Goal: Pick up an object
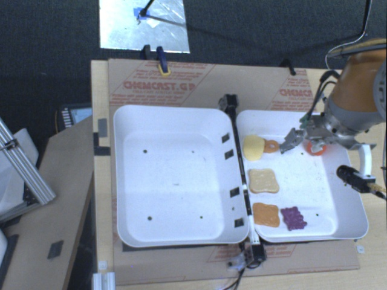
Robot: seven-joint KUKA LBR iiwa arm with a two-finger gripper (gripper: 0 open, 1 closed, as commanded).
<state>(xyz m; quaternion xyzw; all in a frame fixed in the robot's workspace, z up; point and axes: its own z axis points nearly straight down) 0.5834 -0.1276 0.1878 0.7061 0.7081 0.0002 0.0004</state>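
The right bin (347,213) holds several toy foods. A yellow piece (254,147) lies at its upper left, with a small orange piece (271,145) touching its right side. Below them lie a tan toast slice (263,180), an orange-brown slice (266,214) and a purple grape bunch (294,218). A red-orange object (315,147) sits partly under the wrist. My gripper (290,142) hangs low over the bin's upper part, its tip just right of the small orange piece. Nothing is visibly held.
The left bin (121,162) lies beside the right one, with a black divider strip (239,174) between them. A black cable end (354,179) and a white bracket (364,159) hang off the arm over the right bin's right edge.
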